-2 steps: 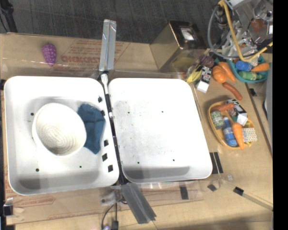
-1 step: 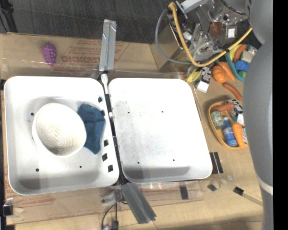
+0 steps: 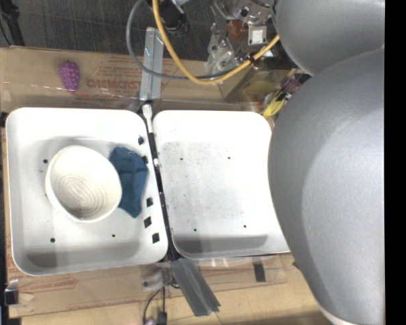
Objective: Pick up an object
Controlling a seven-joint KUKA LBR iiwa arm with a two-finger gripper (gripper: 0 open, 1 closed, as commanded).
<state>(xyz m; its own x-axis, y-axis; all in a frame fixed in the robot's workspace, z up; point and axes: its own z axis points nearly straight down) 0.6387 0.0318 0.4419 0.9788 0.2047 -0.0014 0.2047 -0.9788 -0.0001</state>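
The smooth grey arm [image 3: 331, 147] fills the right side, over the right bin [image 3: 216, 188], whose floor is speckled. In the left bin [image 3: 27, 202] lies a round, ribbed white bowl [image 3: 84, 183], touching a crumpled blue cloth [image 3: 130, 178] on its right. A knobbly purple thing [image 3: 70, 76] sits on cardboard [image 3: 115, 80] behind the bins.

A brown cardboard-covered tabletop [image 3: 115, 83] runs across the scene; dark grey carpeted floor [image 3: 61, 12] lies beyond it at eleven o'clock, under even overhead light.
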